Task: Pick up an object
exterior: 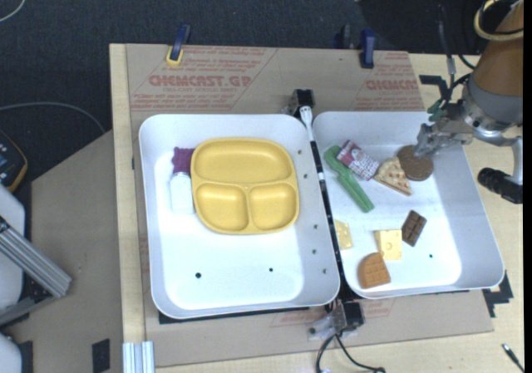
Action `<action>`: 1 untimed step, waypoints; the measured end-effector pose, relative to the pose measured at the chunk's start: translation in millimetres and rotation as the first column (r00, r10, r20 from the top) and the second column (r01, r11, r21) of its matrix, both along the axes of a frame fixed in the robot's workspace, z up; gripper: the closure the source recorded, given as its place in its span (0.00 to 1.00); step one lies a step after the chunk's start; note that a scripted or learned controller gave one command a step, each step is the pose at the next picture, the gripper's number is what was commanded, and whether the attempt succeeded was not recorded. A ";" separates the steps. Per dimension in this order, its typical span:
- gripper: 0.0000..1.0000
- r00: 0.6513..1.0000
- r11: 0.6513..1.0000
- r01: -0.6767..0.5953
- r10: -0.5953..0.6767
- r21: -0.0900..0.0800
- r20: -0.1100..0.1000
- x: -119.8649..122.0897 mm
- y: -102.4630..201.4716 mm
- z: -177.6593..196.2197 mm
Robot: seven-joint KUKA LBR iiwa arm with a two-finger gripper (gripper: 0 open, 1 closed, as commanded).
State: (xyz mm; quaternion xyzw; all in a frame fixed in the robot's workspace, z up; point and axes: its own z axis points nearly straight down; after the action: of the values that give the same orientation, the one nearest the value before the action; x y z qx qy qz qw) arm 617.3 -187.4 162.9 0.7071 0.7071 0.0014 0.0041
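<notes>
My gripper reaches in from the right and hangs low over the far right part of the right bin. Directly beneath its tip lies a round brown cookie, touching a tan wedge-shaped slice. Whether the gripper touches the cookie is unclear. To their left are a red and white packet and a long green piece. Nearer the front of this bin lie a dark brown block, a yellow cheese square, a small pale yellow piece and an orange-brown toast.
The left bin holds a yellow divided plate, with a purple item and a white bottle at its left side. A black divider runs between the bins. Clamps sit on the board's far edge.
</notes>
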 end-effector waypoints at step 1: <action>1.00 1.000 1.000 -0.001 0.001 0.000 0.001 7.4 -8.6 52.0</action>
State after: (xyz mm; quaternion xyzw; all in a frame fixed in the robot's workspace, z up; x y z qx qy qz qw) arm 624.7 -196.0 214.9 0.7066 0.7076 0.0017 0.0045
